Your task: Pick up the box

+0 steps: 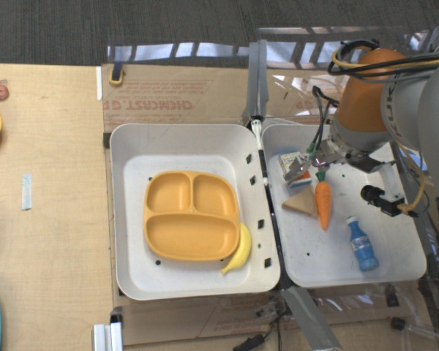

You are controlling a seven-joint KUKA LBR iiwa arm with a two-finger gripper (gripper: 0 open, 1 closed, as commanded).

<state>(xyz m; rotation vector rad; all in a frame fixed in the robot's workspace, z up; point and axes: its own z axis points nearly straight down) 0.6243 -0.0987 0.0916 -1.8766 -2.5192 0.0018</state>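
The box (288,161) is small, white and blue, and lies in the far left part of the right bin (395,265). My gripper (304,170) hangs low at the box's right edge, reaching down from the orange-banded wrist (362,97). The gripper's body hides part of the box. I cannot make out whether the box is between its tips.
A carrot (323,204) and a tan wedge of bread (301,204) lie just in front of the box, with a blue bottle (362,244) nearer the front right. The left bin (124,218) holds an orange divided plate (192,216) and a banana (239,250).
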